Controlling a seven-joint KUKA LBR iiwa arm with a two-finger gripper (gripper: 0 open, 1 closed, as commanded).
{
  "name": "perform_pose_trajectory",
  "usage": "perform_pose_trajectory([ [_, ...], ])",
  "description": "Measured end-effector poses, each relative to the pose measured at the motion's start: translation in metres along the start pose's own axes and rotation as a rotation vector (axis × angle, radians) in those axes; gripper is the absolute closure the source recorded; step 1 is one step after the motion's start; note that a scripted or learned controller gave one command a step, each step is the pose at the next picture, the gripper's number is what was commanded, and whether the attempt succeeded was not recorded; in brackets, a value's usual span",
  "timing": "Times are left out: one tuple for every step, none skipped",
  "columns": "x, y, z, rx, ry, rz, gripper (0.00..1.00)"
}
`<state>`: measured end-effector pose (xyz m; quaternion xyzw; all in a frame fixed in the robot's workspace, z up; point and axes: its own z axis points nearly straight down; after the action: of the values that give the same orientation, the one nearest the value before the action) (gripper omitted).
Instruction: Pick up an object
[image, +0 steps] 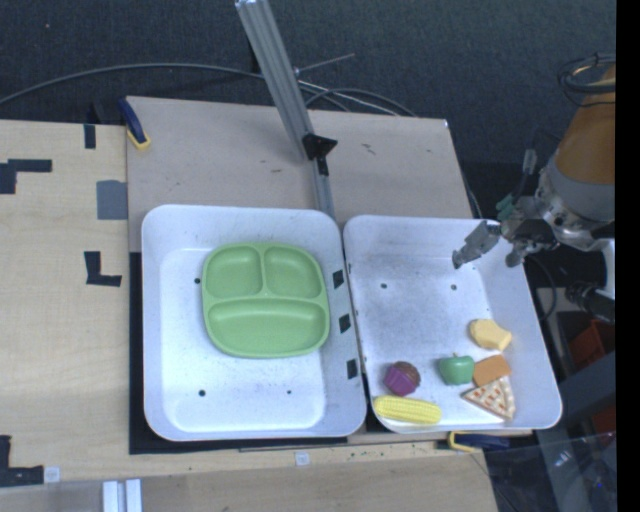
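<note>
nothing is picked up yet: the gripper (492, 244) hangs open and empty over the right bin's (420, 300) far edge, well apart from the toy food.

Arm (590, 150): cut off by the right edge behind the gripper (492, 243); finger spacing too small to tell.

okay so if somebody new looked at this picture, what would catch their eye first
Probably the green divided plate, alone in the left bin. Next, the cluster of toy food in the near right corner of the right bin: corn, a purple piece, a green piece and a pizza slice. The gripper hovers at that bin's far right edge.
</note>
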<state>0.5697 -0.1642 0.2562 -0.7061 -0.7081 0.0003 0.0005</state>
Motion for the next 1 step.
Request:
perform_pose_trajectory([
  [0.0,0.0,0.0,0.0,0.0,0.0,0.0],
])
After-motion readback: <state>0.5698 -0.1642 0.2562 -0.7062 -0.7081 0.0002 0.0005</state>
